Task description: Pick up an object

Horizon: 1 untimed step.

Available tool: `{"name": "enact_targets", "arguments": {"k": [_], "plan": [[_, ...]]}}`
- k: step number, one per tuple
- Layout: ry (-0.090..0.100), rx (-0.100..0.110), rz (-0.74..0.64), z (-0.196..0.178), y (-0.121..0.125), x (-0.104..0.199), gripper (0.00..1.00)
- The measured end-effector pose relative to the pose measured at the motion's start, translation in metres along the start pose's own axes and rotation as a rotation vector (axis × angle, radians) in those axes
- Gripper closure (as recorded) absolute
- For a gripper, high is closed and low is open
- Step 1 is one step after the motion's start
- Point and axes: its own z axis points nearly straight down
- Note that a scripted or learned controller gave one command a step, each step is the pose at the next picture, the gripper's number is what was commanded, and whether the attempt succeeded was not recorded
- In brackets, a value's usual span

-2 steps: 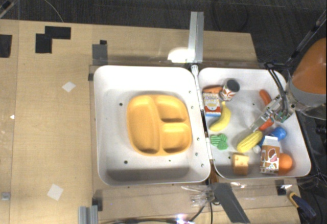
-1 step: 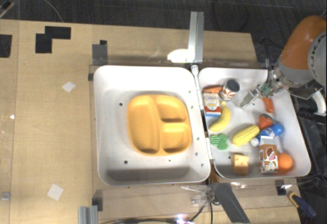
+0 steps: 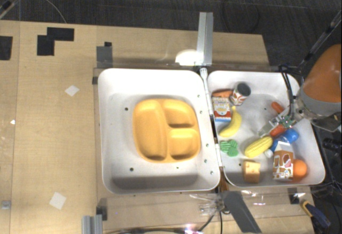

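Left bin (image 3: pixel 107 121): yellow divided tray (image 3: pixel 164 129), bare floor around it. Right bin (image 3: pixel 256 75) crowded: banana (image 3: pixel 232 123), corn cob (image 3: pixel 258 146), carton (image 3: pixel 220 104), green piece (image 3: pixel 228 147), bread cube (image 3: pixel 251 171), orange ball (image 3: pixel 300 169), blue piece (image 3: pixel 289 135), carrot (image 3: pixel 277 131). Gripper (image 3: pixel 281 119) low near the right wall, just above the carrot; jaws' state can't be told. Worktop (image 3: pixel 48 137) open at left.

Wooden table (image 3: pixel 53 137) carrying two shallow white bins side by side. Left bin (image 3: pixel 115 121): a yellow compartment tray (image 3: pixel 165 129) at its centre. Black markers (image 3: pixel 53 38) near the table's far left corner; metal post (image 3: pixel 206 38) at its far edge.
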Motion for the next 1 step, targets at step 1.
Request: {"name": "enact_targets", "arguments": {"k": [1], "plan": [[0.003,-0.001,0.164,0.0005,0.0174,-0.0047,0.0]]}}
